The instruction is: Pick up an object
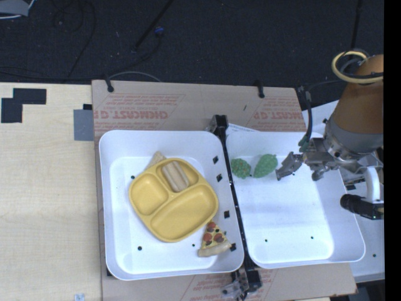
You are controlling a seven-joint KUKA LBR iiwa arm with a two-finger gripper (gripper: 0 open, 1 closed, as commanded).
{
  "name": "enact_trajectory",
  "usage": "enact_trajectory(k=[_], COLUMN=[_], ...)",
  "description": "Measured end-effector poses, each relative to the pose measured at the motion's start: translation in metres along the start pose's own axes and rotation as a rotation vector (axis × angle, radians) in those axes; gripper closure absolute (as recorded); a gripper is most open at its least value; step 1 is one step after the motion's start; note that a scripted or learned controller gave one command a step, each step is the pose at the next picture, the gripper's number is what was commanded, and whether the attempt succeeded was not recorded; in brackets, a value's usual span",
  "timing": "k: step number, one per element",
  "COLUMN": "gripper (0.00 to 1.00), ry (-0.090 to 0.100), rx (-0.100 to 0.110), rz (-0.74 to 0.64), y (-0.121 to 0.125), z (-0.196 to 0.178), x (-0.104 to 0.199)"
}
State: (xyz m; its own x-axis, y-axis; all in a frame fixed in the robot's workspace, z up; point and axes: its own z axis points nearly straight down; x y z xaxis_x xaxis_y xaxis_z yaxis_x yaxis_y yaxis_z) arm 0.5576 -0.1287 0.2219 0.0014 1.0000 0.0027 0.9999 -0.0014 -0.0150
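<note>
Two green, leafy toy pieces lie at the back left of the right bin (pixel 294 231): a smaller one (pixel 240 167) and a larger one (pixel 265 164). My gripper (pixel 302 168) hovers just right of the larger piece, over the back of that bin, and is open with nothing between its fingers. In the left bin (pixel 116 231) a yellow divided plate (pixel 153 196) holds a tan hot-dog bun (pixel 176 176) in its far compartment. A toy pizza slice (pixel 214 240) rests near that bin's front right corner.
A beige piece (pixel 156 158) peeks out from behind the plate's far edge. A black divider (pixel 227 187) runs between the bins. The arm's grey and orange body (pixel 360 115) hangs over the right bin's right rim. Cardboard (pixel 188 108) lies behind the bins.
</note>
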Motion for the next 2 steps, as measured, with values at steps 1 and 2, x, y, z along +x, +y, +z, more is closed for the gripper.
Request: enact_trajectory(k=[1, 2], gripper=[0.00, 0.00], ry=[-0.002, -0.001], rx=[-0.011, -0.007], rz=[-0.002, -0.001], y=[0.002, 0.012], z=[-0.006, 0.049], x=[0.000, 0.001])
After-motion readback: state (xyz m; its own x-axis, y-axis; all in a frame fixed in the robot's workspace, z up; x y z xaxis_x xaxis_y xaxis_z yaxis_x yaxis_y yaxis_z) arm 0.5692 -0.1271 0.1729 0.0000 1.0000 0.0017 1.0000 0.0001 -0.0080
